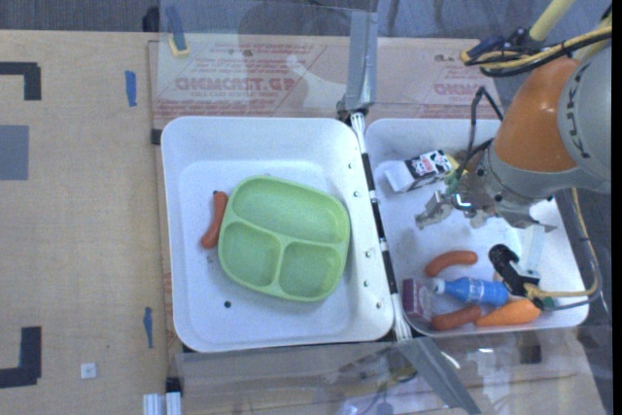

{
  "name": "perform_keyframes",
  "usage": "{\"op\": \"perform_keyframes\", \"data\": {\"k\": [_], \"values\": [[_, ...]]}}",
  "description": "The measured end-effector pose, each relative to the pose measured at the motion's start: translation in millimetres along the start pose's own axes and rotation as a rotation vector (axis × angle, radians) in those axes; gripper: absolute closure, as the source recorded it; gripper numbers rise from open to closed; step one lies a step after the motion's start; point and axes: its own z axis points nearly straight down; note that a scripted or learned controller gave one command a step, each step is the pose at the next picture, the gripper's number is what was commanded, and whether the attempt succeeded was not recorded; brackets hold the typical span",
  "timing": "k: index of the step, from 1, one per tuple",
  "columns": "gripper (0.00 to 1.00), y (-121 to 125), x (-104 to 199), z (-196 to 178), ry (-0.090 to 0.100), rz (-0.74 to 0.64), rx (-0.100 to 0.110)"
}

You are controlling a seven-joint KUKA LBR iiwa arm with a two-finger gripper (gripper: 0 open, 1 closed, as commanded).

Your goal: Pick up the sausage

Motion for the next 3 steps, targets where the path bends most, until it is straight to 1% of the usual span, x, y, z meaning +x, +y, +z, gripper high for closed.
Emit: {"op": "perform_keyframes", "data": {"k": [1, 2, 3], "values": [[0.00, -61, -10, 15, -0.001, -0.002, -0.003], [1.00, -59, -12, 4, -0.003, 0.002, -0.009], [1.00, -65, 71, -173, -0.002, -0.145, -0.003]]}}
